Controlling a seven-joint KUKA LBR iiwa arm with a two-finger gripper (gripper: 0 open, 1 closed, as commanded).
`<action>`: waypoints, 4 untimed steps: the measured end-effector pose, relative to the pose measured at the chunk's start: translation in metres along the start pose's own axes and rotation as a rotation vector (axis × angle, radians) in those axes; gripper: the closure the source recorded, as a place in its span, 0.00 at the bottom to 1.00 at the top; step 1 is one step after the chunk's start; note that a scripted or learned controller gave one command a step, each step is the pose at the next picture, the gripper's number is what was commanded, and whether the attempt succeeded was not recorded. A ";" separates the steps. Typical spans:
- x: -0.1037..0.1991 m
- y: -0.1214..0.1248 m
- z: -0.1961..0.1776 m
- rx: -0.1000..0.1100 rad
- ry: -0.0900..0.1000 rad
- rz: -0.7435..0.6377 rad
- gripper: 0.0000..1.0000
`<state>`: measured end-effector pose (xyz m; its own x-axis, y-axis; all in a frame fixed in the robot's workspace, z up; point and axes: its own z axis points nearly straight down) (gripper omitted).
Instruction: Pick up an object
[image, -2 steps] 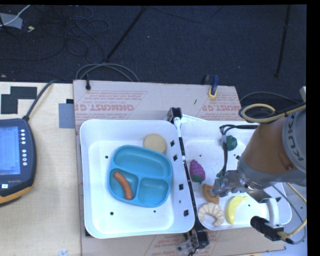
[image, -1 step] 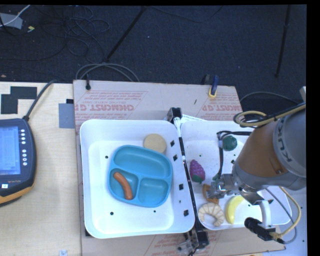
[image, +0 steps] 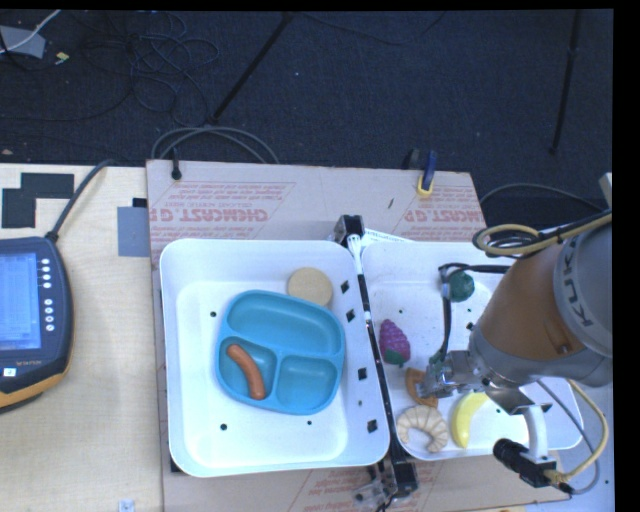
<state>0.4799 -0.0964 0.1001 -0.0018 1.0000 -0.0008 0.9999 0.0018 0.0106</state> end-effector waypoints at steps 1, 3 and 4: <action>0.068 0.077 -0.090 0.004 0.002 -0.008 1.00; 0.117 0.018 -0.251 0.007 0.002 -0.002 1.00; 0.181 0.000 -0.325 0.009 0.002 -0.006 1.00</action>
